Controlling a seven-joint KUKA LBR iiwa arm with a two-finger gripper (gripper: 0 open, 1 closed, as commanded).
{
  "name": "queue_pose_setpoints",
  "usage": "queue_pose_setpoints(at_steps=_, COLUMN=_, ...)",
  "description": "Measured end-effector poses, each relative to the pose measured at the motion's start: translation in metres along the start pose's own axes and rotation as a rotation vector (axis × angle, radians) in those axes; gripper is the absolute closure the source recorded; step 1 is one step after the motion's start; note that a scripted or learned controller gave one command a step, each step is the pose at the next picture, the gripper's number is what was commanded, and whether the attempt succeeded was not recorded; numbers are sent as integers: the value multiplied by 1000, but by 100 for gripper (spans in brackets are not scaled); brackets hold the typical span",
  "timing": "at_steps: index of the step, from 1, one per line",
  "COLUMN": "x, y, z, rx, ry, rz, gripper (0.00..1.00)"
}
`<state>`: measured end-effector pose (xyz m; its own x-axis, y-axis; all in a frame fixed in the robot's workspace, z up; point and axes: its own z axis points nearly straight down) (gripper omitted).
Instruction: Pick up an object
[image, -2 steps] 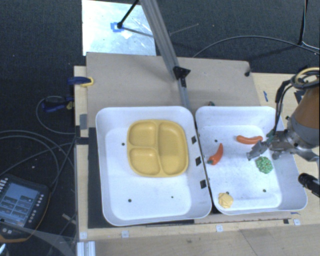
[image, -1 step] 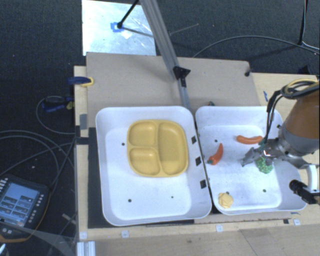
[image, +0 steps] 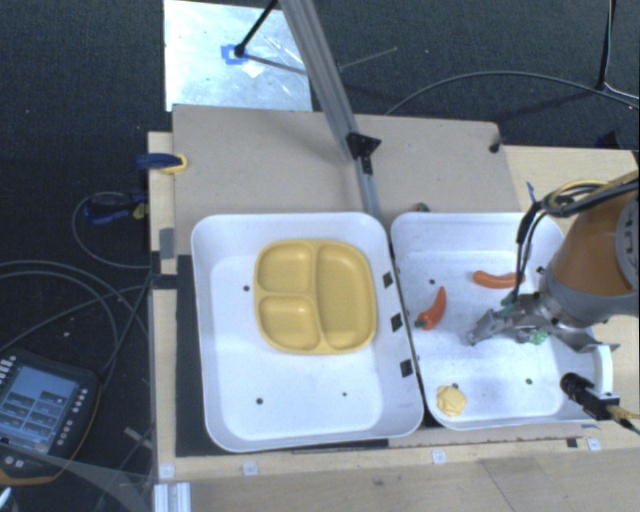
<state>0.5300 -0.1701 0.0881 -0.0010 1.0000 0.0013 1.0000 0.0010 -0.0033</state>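
Camera view shows two white bins side by side on the desk. The left bin holds a yellow plate with three sections. The right bin holds three small things. An orange hot dog lies near the top, and a red chili pepper lies near the bin's left side. A small yellow toy sits in the bottom left corner. The grey arm with its orange band reaches in from the right. Its tool hangs low over the middle of the right bin, near the pepper. I cannot tell if the tool is clenched or released. Nothing can be seen between its tips.
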Motion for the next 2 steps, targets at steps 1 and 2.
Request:
queue_pose_setpoints(at_steps=1, x=0, y=2, z=-13, rx=-7, ry=-2, rz=1, gripper=100)
queue_pose_setpoints(at_steps=2, x=2, y=-6, z=-71, rx=-10, ry=-3, rz=-3, gripper=100)
